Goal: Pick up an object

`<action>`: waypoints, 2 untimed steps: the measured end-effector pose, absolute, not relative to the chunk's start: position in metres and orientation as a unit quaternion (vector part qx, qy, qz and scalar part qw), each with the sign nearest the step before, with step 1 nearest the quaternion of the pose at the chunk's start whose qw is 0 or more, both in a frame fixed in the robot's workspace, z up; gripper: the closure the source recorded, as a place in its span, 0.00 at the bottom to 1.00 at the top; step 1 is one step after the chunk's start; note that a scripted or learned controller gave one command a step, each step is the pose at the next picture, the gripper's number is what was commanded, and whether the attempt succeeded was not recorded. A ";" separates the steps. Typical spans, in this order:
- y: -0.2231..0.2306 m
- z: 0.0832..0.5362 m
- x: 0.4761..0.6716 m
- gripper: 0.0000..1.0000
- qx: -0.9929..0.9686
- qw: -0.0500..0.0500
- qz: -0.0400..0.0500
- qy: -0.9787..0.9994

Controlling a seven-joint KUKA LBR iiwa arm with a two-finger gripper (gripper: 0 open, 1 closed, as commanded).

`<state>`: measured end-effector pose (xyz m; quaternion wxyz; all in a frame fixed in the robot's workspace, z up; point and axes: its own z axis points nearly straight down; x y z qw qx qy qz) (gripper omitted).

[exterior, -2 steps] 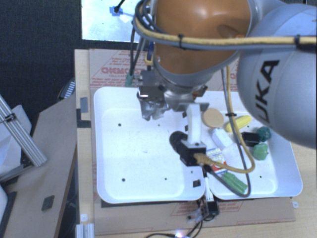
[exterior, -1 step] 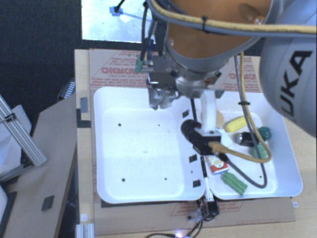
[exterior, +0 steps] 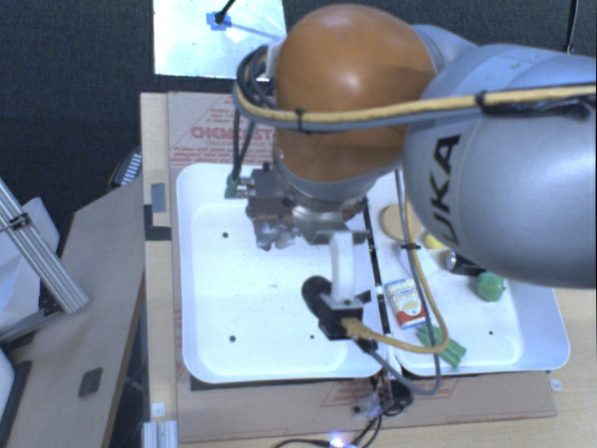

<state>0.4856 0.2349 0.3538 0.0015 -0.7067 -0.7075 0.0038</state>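
Your grey arm with its orange band (exterior: 350, 91) hangs over the left shallow white bin (exterior: 215, 287); a small red-and-white carton (exterior: 407, 303) and a green ball (exterior: 491, 286) lie in the right bin.

Your bench (exterior: 93, 278) is a pale wooden surface filling the lower left of the frame. A brown cardboard sheet with red print (exterior: 210, 124) lies flat on it, its top edge showing at upper centre. On that sheet sit the two shallow white bins side by side: the left bin (exterior: 224, 287) at centre, the right bin (exterior: 522, 339) at lower right.
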 end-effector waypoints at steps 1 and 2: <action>0.163 0.366 0.493 1.00 -0.709 -0.001 0.000 -0.705; 0.238 0.281 0.486 1.00 -0.704 0.002 0.002 -0.710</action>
